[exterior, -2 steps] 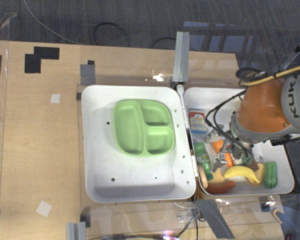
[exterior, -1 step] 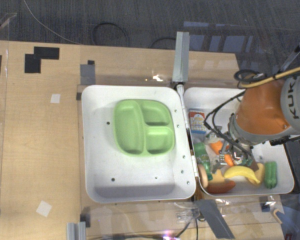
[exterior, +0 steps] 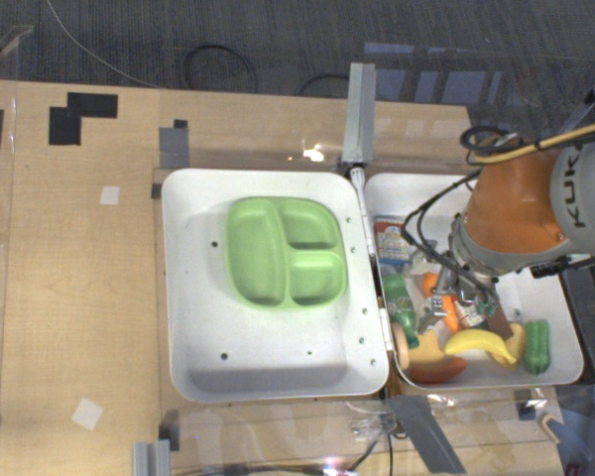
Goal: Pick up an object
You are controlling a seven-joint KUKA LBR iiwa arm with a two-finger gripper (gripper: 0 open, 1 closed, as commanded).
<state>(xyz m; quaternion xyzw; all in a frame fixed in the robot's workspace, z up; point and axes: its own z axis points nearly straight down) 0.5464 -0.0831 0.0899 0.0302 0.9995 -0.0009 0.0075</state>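
With the gripper (exterior: 458,303) low over the right white bin (exterior: 565,365), its jaws' state unreadable, it should centre on the yellow plastic banana (exterior: 479,344) below before closing.

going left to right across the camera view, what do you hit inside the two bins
Green divided tray in the left bin → right bin: green toy by its left wall → yellow banana → green pepper-like piece. The gripper hangs above the clutter.
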